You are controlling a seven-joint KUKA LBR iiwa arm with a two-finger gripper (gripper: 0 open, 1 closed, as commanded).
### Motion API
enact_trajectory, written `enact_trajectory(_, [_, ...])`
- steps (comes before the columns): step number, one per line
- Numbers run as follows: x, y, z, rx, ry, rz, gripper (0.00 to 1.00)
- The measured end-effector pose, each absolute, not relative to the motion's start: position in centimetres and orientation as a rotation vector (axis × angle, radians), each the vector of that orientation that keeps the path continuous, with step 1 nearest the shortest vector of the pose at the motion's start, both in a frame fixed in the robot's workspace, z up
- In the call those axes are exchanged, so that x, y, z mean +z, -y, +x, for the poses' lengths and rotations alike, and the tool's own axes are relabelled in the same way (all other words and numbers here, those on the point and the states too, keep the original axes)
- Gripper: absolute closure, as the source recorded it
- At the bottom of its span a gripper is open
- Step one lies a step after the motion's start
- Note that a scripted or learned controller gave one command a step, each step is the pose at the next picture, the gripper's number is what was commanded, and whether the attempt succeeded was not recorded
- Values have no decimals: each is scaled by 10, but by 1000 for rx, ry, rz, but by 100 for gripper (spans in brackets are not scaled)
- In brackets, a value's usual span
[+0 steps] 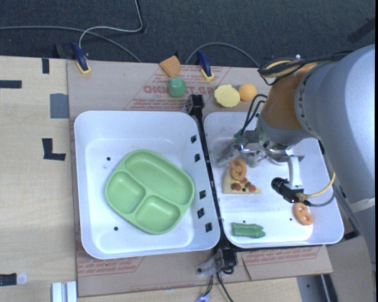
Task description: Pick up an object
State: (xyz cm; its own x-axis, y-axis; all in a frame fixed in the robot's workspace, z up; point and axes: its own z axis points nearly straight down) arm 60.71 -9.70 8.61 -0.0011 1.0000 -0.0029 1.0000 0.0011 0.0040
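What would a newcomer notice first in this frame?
Probably the green divided plate lying in the left bin, and the big grey arm with its orange band reaching in from the right. Its gripper hangs low in the right bin, just above a small pretzel and a pizza slice, with a green pod and another pretzel nearer the front edge.

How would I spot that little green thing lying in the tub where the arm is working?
Find the right-hand white bin, the one the grey arm reaches into. Look along its near edge, below the pizza slice toy: the green pickle-like piece lies flat there. It is the only green item in that bin; the pretzel to its right is orange.
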Motion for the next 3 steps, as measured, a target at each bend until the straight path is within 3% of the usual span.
enact_trajectory(1, [86, 95, 602, 2, -2218, 2217, 0])
enact_trajectory(2, [86, 110, 624, 3, -2222, 2218, 0])
enact_trajectory(3, [86, 98, 602, 1, -2219, 2218, 0])
